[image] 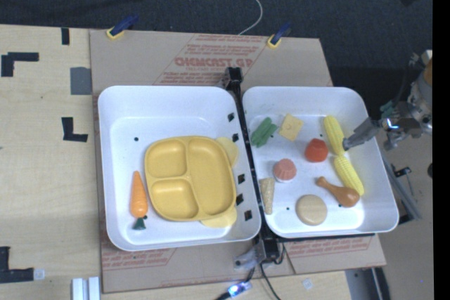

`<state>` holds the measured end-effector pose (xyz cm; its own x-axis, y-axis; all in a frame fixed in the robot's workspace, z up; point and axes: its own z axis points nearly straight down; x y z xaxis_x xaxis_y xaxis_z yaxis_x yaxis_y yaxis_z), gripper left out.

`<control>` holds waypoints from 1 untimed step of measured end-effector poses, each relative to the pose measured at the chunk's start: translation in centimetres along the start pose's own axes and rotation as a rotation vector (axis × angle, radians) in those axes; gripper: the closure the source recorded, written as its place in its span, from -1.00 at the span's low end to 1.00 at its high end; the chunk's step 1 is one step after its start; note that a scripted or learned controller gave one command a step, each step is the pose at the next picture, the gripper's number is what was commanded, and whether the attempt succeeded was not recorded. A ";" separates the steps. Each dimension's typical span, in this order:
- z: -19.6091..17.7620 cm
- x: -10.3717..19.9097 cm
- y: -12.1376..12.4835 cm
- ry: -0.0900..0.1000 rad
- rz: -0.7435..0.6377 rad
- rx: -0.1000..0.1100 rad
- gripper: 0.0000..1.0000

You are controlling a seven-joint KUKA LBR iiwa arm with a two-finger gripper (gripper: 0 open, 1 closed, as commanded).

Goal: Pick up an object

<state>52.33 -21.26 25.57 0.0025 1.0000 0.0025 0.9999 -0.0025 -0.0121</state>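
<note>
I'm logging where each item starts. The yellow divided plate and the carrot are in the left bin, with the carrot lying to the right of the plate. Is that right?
Not quite. The camera view shows the carrot lying to the left of the yellow divided plate, not the right, near the left wall of the left bin. Both are indeed in that bin.

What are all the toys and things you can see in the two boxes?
Shallow white bins: 2, white, side by side.
Divided plastic plate: 1, yellow, left bin.
Toy carrot: 1, orange, left of the plate.
Corn cobs: 2, yellow, right bin.
Tomato: 1, red, right bin.
Cheese wedge: 1, pale yellow, right bin.
Green vegetable: 1, right bin.
Drumstick: 1, brown, right bin.
Round bun: 1, tan, right bin.
Gripper: 1, grey, right bin's edge.
</note>
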 end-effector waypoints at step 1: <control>-0.6 0.0 0.2 -0.003 -0.003 -0.011 -1.00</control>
<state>52.55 -21.23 26.15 -0.0008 1.0000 -0.0004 1.0000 0.0008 -0.0015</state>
